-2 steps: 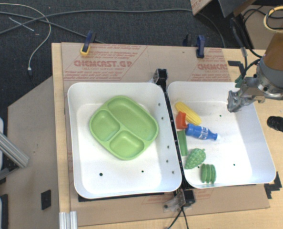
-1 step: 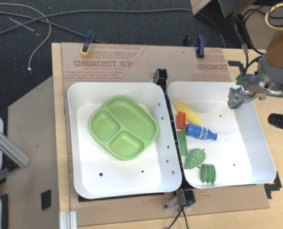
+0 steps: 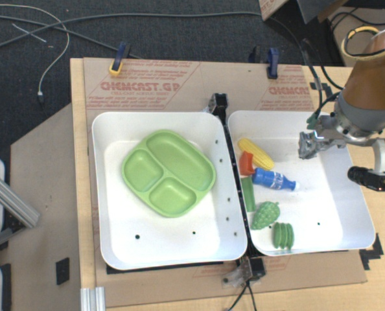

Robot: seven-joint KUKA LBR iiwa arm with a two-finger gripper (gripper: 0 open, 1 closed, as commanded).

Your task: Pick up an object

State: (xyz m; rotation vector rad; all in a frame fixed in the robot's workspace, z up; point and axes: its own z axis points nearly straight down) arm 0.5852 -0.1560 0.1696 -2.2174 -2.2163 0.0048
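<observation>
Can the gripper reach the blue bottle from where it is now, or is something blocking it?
Probably yes. The gripper hangs over the right bin, and the blue bottle lies uncovered, with bare floor between them.

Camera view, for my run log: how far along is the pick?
Done: nothing lifted. The yellow toy corn cob, blue plastic bottle and other toys lie in the right white bin. In hand: the end effector hovers over that bin. Left: descend, grasp, lift.
</observation>
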